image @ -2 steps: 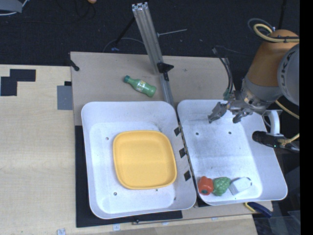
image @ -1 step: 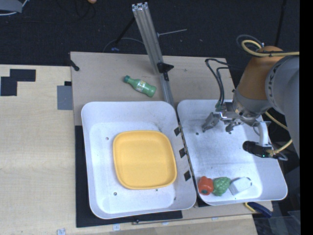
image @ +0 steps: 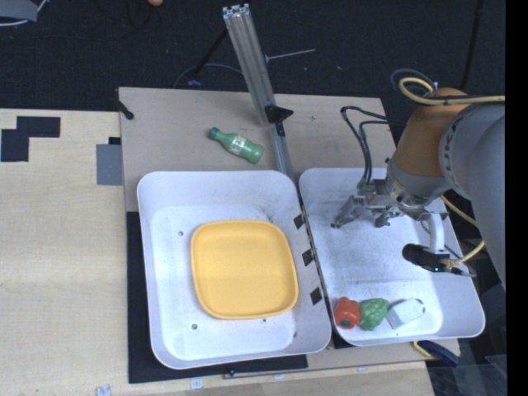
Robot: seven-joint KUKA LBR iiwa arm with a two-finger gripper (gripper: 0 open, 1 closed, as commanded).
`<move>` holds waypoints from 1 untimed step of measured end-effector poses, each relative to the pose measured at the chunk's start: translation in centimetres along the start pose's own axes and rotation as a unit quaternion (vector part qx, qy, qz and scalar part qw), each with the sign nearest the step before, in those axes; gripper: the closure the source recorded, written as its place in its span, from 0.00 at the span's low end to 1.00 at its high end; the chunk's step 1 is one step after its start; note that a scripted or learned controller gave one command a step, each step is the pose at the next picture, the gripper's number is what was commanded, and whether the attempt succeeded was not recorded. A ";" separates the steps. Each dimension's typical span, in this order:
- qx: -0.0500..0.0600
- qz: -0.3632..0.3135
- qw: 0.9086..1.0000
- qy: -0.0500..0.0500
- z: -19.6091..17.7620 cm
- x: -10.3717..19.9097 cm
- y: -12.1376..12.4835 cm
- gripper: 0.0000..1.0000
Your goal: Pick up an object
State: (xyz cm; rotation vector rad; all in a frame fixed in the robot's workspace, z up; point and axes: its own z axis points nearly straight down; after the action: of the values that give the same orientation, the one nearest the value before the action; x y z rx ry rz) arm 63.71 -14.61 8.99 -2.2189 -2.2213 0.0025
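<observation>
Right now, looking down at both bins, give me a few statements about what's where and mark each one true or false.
1. The yellow plate lies in the left bin. True.
2. The green bottle lies in the right bin. False: it lies on the bench beyond the left bin.
3. A red item, a green item and a white item sit along the right bin's near edge. True.
4. The gripper is over the left bin. False: it is over the far half of the right bin.
5. The plate is upside down on the bottle. False: they lie apart.
</observation>
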 end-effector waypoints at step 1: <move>-0.001 0.000 1.000 0.000 -1.2 -0.1 0.1 1.00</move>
State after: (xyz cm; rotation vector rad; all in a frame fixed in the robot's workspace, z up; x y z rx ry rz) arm 63.78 -14.67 10.18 -2.2216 -2.2220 -0.0001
